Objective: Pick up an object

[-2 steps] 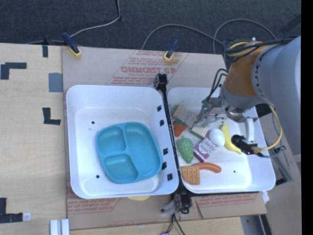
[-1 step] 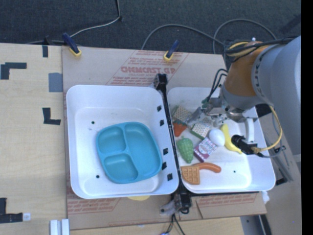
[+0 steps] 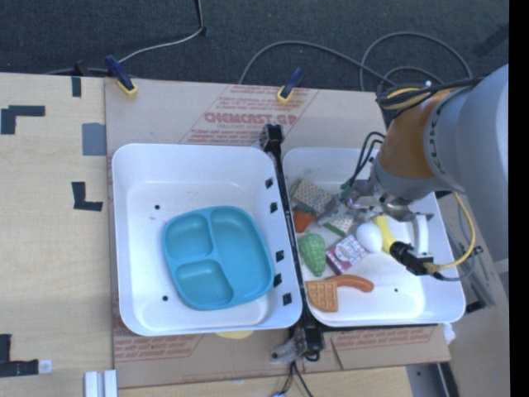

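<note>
The right bin holds a pile of small toy items. Among them are a green ridged piece, an orange waffle-like piece, an orange sausage shape, a white egg, a pink-and-white packet, a checkered packet and a small red piece. My gripper reaches down from the right into the middle of the pile, just above the egg and the packet. The wrist hides its tips, and no object is visibly held.
The left bin holds a blue divided plate. A black divider with clips runs between the bins. The grey arm with its orange band and yellow cable hang over the right bin's right side.
</note>
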